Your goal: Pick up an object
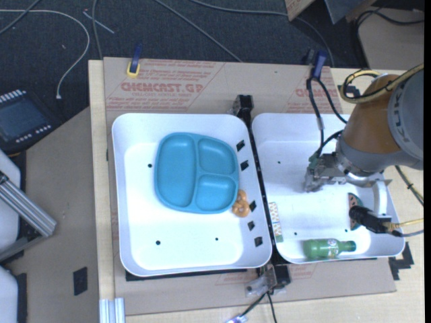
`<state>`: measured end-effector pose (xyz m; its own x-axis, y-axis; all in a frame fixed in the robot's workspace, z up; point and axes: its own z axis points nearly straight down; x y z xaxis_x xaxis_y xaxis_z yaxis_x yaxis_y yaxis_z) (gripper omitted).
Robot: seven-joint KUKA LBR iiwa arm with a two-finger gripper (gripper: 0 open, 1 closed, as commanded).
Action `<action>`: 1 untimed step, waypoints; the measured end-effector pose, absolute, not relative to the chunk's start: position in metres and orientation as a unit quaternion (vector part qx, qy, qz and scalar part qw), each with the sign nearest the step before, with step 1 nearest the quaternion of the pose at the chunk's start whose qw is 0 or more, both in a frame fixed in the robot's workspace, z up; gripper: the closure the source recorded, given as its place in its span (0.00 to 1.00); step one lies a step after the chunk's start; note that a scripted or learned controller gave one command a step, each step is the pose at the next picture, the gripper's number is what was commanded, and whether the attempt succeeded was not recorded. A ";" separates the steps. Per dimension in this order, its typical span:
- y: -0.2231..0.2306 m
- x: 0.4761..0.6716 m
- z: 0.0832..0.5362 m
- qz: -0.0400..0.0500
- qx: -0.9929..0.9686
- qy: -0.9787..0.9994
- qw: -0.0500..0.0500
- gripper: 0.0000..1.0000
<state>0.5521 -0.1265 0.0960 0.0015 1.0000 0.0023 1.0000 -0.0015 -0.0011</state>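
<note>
Green plastic bottle (pixel 326 248) lies at the right bin's (pixel 289 136) front wall. Gripper (pixel 316 180) hovers behind it, grip state untellable. That wall could block 1 finger.

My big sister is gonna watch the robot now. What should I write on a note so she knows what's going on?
Gripper: down inside the right bin, near its middle; too small to tell whether it is open or shut, and nothing shows in it.
Things: a green bottle lies on its side at the right bin's near edge. A blue divided plate sits in the left bin, with a small orange-brown object at the plate's right corner.
Done: nothing lifted.
Left: grab one object and raise it.
</note>
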 end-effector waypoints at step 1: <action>-0.128 0.557 0.140 -0.001 -0.707 -0.707 -0.002 1.00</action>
<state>0.5573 -0.1275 0.1400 -0.0010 1.0000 -0.0010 1.0000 0.0010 0.0049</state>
